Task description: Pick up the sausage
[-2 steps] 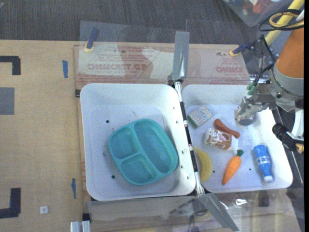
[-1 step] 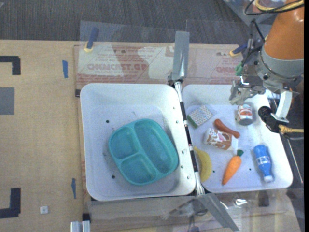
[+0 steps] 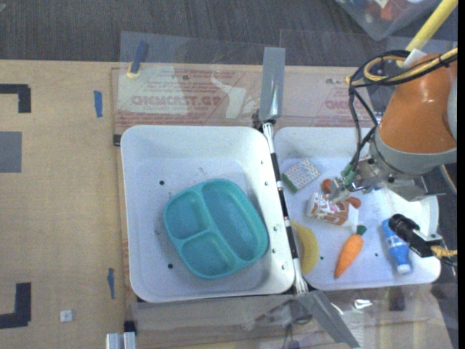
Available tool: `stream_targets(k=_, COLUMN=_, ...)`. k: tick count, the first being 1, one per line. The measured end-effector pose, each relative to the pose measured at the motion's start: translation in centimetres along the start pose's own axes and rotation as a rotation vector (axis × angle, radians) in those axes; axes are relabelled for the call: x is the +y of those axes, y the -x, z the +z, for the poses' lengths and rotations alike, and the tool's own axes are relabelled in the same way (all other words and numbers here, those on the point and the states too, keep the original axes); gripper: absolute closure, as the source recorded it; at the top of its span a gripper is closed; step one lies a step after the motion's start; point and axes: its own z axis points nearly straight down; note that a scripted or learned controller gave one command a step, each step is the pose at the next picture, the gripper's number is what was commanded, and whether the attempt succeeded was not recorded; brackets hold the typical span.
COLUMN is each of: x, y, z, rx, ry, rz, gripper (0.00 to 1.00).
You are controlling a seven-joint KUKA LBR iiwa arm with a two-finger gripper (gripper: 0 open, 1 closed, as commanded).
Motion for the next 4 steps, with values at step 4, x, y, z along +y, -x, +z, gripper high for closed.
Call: stream_targets(k=4, x=6.4, y=-0.3, z=-8.3, rx=-0.004, ry=0.006, rz=0.008, gripper=1.0)
